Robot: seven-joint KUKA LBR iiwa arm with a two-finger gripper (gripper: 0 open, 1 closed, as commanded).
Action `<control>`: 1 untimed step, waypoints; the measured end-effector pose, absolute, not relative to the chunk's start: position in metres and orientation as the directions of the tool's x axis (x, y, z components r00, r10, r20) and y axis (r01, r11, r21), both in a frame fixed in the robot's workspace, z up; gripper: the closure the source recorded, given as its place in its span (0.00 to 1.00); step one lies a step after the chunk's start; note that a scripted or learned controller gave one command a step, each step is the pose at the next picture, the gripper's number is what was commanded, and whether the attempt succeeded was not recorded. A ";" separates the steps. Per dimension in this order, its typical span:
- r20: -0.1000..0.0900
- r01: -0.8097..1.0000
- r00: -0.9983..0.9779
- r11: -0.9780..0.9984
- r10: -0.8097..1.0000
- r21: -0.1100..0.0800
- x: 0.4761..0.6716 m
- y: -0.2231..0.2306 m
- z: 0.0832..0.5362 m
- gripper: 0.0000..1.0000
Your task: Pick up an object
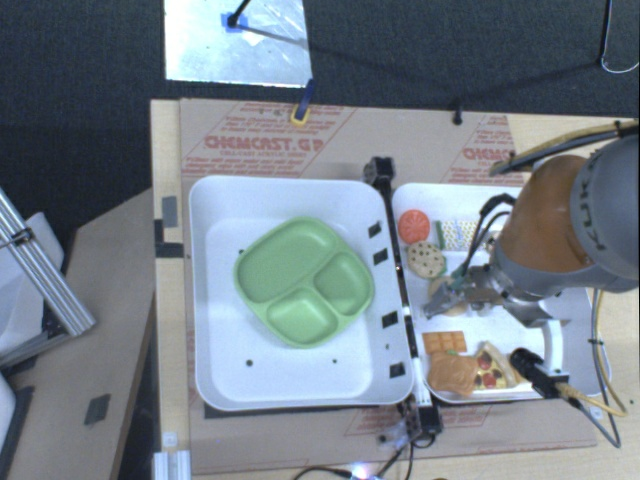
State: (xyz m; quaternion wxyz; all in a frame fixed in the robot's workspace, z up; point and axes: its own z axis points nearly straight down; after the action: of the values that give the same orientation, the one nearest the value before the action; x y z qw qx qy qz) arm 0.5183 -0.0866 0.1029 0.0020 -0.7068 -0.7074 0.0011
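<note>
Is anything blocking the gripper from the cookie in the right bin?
Nothing visible does. The gripper hangs low in the right bin, just below and right of the cookie, with bare bin floor between them. The tomato lies beyond the cookie, out of the path.

End effector (445,296) low, pointing left.

The grey arm with the orange band (560,233) covers much of the right white bin (415,196); the picture's right edge cuts it off.

Even bright light, slight softness.
</note>
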 end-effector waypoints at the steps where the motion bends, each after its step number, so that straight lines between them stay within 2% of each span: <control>1: 0.001 1.000 -0.001 0.001 1.000 -0.002 0.518 -0.086 0.083 0.00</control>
State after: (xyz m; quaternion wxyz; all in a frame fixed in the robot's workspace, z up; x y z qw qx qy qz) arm 0.5183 -0.0862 0.0833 0.0010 -0.7068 -0.7074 0.0003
